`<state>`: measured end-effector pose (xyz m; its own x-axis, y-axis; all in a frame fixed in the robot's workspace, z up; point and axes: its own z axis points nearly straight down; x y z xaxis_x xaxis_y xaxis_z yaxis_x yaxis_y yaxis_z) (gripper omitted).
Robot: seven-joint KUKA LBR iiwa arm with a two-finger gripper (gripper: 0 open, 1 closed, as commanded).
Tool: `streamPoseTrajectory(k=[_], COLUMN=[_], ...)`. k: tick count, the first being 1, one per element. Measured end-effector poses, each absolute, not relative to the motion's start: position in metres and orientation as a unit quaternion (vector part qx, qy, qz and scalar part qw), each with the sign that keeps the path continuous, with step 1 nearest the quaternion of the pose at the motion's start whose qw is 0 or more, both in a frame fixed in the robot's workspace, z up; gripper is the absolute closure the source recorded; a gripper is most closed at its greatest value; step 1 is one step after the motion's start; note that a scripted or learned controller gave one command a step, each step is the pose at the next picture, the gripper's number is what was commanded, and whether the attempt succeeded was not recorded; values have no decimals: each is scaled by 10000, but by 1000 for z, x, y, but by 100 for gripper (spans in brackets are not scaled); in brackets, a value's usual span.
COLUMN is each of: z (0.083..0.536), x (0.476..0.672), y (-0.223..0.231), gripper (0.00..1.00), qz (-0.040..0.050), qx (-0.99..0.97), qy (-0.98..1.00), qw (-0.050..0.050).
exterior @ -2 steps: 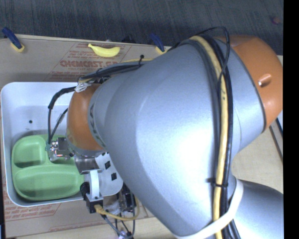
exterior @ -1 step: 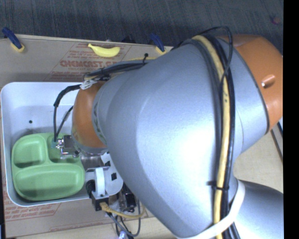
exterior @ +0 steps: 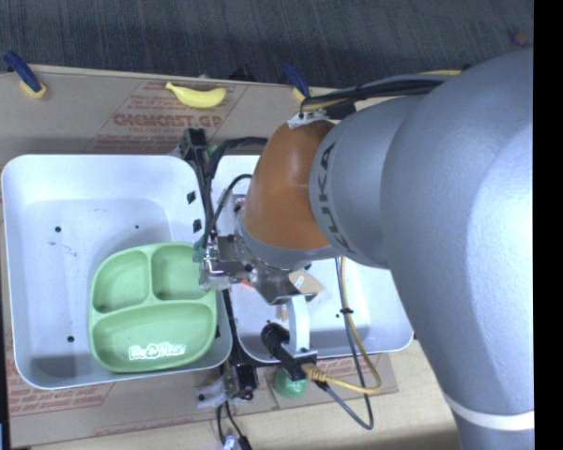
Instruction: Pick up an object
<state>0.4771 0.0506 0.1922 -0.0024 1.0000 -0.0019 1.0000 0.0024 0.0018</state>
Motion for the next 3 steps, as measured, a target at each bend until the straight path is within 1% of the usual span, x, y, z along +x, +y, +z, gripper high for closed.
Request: streamPoseTrajectory(k=[1,2,3], z=[206,206,294], x=[478,478,478], y=[5,5,-24], gripper=[100,0,0], qz=[9,9,9], qx=[7053,7054,7050], qy=[7089,7088,7092], qw=[10,10,15])
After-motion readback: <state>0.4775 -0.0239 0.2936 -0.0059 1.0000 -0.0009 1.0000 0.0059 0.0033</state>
